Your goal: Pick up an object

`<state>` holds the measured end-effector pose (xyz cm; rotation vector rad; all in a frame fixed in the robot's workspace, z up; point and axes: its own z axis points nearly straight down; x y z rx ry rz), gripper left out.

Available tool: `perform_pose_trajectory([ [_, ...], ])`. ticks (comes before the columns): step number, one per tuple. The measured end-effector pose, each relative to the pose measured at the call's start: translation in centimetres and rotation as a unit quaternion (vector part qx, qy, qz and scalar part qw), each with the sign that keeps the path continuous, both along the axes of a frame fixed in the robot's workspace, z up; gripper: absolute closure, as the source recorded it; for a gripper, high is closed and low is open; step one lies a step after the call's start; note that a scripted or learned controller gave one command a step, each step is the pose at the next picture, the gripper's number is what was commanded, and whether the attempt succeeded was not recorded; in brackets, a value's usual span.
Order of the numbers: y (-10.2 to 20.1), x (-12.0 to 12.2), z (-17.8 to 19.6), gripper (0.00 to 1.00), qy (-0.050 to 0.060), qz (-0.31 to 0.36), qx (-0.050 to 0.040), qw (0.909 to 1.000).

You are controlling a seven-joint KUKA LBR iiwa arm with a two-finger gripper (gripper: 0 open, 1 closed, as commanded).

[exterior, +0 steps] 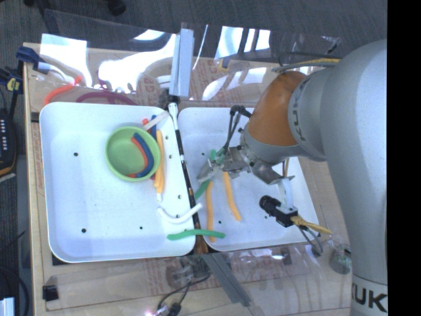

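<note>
My gripper (209,170) hangs low over the left part of the right bin (263,232), close to the divider between the bins. A small green piece (214,156) shows right at the gripper, and a thin green strip (203,191) lies just below it. Two orange sticks (231,196) (210,210) lie on the bin floor beneath and beside the gripper. Whether anything is held is hidden by the wrist.
The left bin (79,203) holds a green bowl (122,153) with blue and red pieces inside, an orange stick (158,163) and white curved pieces (176,211). A green stick (195,235) lies across the front rim between the bins. The arm covers the right bin's back right.
</note>
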<state>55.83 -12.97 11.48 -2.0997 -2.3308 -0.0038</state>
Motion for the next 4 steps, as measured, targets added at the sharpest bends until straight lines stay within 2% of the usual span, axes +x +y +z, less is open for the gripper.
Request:
perform_pose_trajectory([
  [1, -2.5, 5.8, -2.4, 0.00, 0.000, 0.000, -0.0016, 1.0000],
  [2, -2.0, -2.3, -2.3, 0.00, 0.001, -0.037, -0.0019, 0.9993],
  [3, -2.0, -2.2, -1.2, 1.00, 0.001, -0.034, -0.0022, 0.9994],
  [4, -1.2, 3.2, 9.9, 1.00, 0.000, -0.073, -0.0021, 0.9974],
])
